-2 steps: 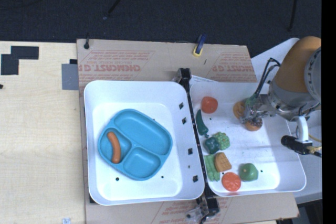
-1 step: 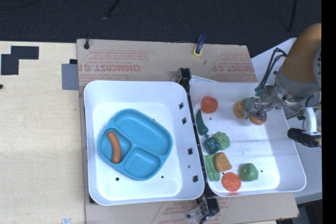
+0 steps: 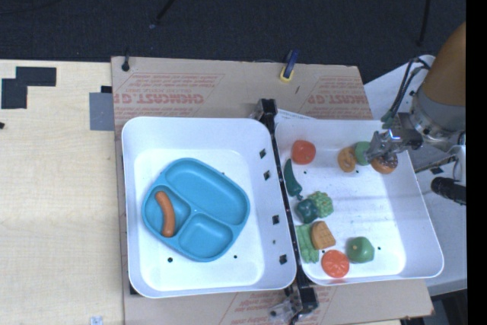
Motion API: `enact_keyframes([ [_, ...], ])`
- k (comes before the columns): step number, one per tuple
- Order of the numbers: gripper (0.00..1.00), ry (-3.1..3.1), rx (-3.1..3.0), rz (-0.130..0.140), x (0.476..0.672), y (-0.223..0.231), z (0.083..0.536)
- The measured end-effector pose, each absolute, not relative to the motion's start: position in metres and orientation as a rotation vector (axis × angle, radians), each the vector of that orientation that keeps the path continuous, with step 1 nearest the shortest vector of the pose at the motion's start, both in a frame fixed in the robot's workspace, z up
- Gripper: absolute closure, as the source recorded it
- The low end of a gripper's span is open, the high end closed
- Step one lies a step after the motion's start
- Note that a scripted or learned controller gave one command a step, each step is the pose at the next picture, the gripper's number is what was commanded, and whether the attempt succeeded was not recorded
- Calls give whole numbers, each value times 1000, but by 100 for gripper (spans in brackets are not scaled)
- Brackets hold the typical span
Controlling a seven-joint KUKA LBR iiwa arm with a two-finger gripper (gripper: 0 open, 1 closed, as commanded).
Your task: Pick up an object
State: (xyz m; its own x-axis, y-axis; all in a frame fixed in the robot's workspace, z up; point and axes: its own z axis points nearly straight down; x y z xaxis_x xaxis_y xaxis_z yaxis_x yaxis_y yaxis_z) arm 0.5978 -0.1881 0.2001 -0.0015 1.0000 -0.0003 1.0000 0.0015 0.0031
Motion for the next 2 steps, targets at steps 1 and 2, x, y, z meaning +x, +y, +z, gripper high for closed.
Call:
enact_keyframes([
  [1,100,2222,2218,2,598,-189,229],
  [2,100,2227,2223,-2,575,-147,226],
])
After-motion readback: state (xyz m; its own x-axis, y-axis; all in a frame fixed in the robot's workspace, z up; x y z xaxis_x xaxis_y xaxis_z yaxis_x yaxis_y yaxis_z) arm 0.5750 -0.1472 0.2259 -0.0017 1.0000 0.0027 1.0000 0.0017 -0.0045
